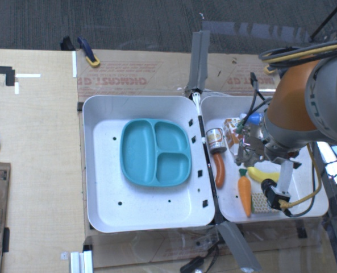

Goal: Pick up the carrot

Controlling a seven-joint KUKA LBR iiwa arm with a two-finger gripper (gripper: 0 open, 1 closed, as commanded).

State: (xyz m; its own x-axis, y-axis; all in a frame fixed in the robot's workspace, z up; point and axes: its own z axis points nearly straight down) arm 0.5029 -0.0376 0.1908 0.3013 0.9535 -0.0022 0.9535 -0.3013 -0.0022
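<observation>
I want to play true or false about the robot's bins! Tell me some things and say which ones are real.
1. The carrot lies in the right bin. True.
2. The blue plate sits in the right bin. False: it is in the left bin.
3. The carrot is on the blue plate. False: it rests on the floor of the right bin, beside a sausage.
4. A small can lies near the top of the sausage. True.
5. The gripper is above the right bin. True.
</observation>
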